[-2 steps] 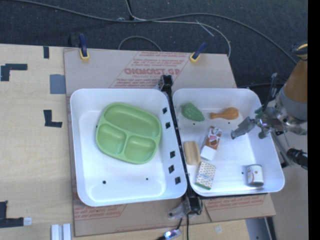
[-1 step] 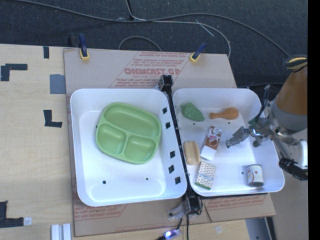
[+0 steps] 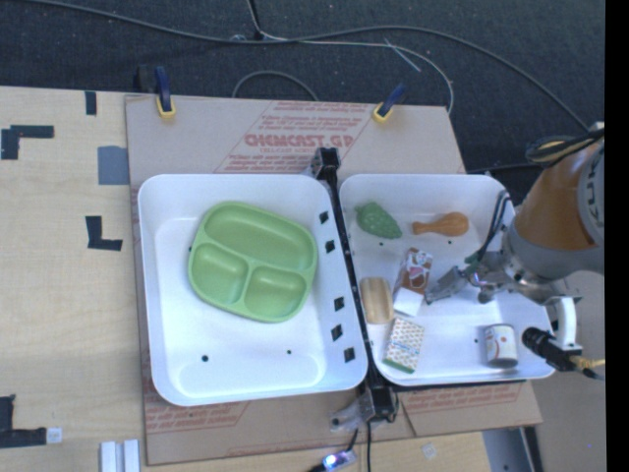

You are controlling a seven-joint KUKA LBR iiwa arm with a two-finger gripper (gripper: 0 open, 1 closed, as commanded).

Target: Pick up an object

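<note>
The right bin (image 3: 432, 179) holds several small objects. A green leafy piece (image 3: 378, 220) and a brown drumstick (image 3: 442, 226) lie at its far side. A small red and white carton (image 3: 418, 270) stands near the middle, above a white cube (image 3: 407, 303) and next to a tan wooden block (image 3: 375, 299). A patterned packet (image 3: 404, 343) lies near the front rim, and a small can (image 3: 498, 344) sits at the front right. My gripper (image 3: 444, 288) is low in this bin, pointing left, just right of the carton and the white cube.
The left bin (image 3: 147, 264) holds a green divided plate (image 3: 254, 262). A black divider (image 3: 339, 264) runs between the bins. Clamps (image 3: 164, 99) pin the cardboard at the back, and cables cross the dark floor behind.
</note>
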